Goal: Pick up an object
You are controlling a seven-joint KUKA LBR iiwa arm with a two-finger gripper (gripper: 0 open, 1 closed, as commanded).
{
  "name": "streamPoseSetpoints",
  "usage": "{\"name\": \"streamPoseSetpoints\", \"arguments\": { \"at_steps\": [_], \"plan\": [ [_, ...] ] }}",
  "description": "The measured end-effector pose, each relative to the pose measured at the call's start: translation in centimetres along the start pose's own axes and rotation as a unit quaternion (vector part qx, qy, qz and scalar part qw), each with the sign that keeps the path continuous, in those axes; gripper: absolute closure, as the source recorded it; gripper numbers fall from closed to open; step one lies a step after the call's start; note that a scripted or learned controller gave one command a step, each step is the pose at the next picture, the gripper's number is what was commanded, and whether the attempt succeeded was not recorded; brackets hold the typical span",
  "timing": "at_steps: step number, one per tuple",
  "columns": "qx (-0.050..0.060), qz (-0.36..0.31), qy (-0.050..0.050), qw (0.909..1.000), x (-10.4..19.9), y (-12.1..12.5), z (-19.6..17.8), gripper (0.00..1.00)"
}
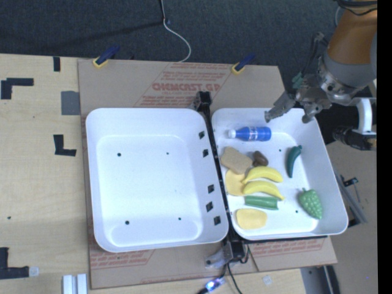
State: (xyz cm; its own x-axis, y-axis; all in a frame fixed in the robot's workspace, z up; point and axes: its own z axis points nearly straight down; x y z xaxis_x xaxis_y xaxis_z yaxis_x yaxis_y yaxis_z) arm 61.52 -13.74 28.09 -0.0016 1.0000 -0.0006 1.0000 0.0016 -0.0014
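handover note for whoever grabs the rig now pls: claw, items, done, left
Claw: open, holding nothing, above the right bin's far edge.
Items, all in the right bin: blue bottle nearest the claw, tan block, banana, green chili, green pod, green bumpy fruit, pale yellow piece.
Done: nothing picked.
Left: descend, grasp one item, lift; the bottle looks the closest candidate.

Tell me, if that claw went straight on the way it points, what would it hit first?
Probably the blue bottle. The gripper points down-left over the right bin, and the bottle lies nearest along that line, though depth is unclear.
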Motion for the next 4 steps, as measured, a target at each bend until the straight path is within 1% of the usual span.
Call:
{"name": "streamPoseSetpoints", "arguments": {
  "at_steps": [1, 2, 3, 4],
  "plan": [
    [0.001, 0.000, -0.001, 1.0000, -1.5, 1.6, 3.3, 0.00],
    [0.003, 0.001, 0.000, 1.0000, -4.2, 1.7, 9.7, 0.00],
    [0.002, 0.001, 0.001, 1.0000, -4.2, -2.2, 20.2, 0.00],
    [-0.009, 0.001, -0.003, 1.0000, -7.0, -4.0, -3.0, 0.00]
  ]
}}
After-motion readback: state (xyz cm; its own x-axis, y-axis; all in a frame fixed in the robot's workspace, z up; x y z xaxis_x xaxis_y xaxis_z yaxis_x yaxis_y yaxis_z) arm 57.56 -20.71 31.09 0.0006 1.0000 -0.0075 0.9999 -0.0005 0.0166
